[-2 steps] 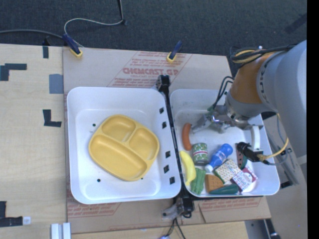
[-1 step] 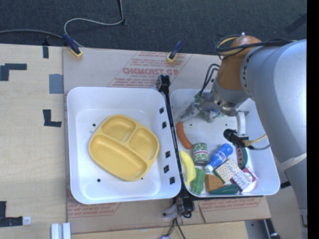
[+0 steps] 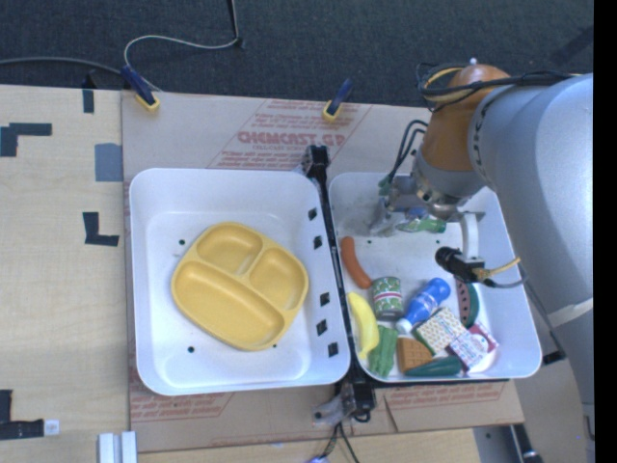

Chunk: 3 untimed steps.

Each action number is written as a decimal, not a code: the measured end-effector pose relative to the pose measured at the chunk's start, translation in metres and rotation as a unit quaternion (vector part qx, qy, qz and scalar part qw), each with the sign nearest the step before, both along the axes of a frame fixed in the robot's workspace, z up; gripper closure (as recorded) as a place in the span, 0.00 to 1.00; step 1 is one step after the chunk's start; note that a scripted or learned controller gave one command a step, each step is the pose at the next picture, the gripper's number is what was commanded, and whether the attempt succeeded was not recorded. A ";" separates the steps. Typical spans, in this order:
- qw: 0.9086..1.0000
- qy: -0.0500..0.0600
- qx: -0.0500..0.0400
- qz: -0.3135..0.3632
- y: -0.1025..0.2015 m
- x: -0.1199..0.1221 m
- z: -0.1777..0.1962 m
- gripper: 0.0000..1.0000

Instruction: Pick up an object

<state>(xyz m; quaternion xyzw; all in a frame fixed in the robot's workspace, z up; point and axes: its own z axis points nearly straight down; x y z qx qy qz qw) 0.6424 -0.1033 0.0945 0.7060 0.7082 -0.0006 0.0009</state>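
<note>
The gripper point(image 3: 393, 212) hung low over the back of the right bin point(image 3: 525, 355), beside a green item point(image 3: 424, 225); whether it gripped anything could not be told. The toys, including a small can point(image 3: 388, 295) and a blue bottle point(image 3: 425, 303), lay clustered toward the bin's front.

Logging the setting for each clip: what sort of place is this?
Probably a robotics lab bench set up for pick trials: two white bins clamped on cardboard, toy food such as a banana, and a grey arm's gripper over the right bin.
</note>
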 end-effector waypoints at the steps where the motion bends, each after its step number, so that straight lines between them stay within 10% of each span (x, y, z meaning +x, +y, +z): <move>1: 1.000 0.000 0.000 0.000 0.000 0.000 0.000 0.00; 2: 1.000 0.001 0.000 0.000 0.000 0.000 0.009 1.00; 3: 1.000 0.001 0.000 0.000 0.000 0.000 0.009 0.00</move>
